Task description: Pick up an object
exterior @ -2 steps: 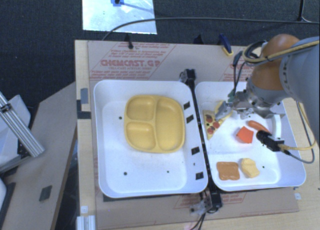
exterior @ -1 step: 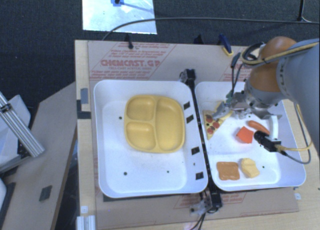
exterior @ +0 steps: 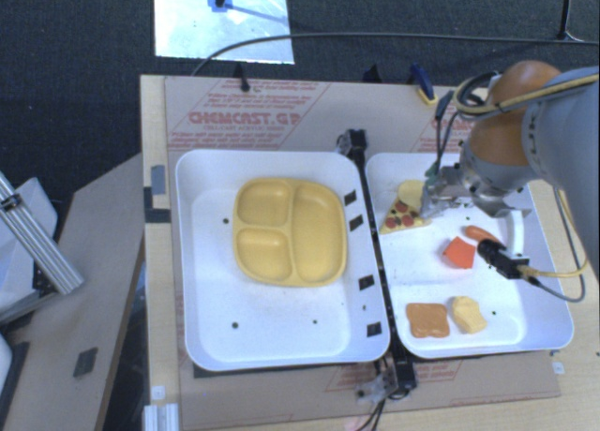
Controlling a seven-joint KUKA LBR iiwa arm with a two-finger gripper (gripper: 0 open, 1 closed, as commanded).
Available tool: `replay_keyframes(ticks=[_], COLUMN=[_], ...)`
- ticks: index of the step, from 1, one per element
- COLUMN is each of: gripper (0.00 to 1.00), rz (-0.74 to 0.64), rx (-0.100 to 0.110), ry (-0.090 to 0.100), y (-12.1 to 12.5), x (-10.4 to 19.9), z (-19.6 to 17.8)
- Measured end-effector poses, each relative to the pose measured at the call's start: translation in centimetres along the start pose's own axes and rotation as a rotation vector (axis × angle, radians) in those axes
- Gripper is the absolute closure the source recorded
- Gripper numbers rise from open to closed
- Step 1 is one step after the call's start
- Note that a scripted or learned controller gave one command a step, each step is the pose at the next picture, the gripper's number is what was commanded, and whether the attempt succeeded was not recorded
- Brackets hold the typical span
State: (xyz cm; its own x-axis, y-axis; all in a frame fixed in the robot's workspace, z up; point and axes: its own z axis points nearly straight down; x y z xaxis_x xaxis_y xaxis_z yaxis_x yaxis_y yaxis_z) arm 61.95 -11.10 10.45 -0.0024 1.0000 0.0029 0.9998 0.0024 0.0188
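The right bin (exterior: 539,326) holds a pizza slice (exterior: 405,209) at its upper left, an orange-red block (exterior: 459,252), a small orange sausage-like piece (exterior: 481,232), a toast slice (exterior: 427,319) and a pale yellow chunk (exterior: 467,314). My gripper (exterior: 433,202) reaches down at the right edge of the pizza slice, low over the bin floor. I see nothing held by it.
The left bin (exterior: 206,326) carries a yellow divided plate (exterior: 286,230). A black clamp strip (exterior: 367,242) runs between the two bins. The grey arm with its orange band (exterior: 502,120) crosses the right bin's upper part. A cable (exterior: 548,274) trails over the right side.
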Motion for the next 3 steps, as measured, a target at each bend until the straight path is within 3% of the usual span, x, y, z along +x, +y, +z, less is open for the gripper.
replay_keyframes(ticks=[1, 2, 3], gripper=[1.00, 1.00, 1.00], rz=[0.001, -0.003, -0.003], rx=[0.013, 0.010, 0.012], ry=[-0.004, -0.004, -0.004], y=[-0.7, -0.2, 0.1], x=[-0.4, 0.0, 0.0], z=[-5.7, -12.2, -16.3])
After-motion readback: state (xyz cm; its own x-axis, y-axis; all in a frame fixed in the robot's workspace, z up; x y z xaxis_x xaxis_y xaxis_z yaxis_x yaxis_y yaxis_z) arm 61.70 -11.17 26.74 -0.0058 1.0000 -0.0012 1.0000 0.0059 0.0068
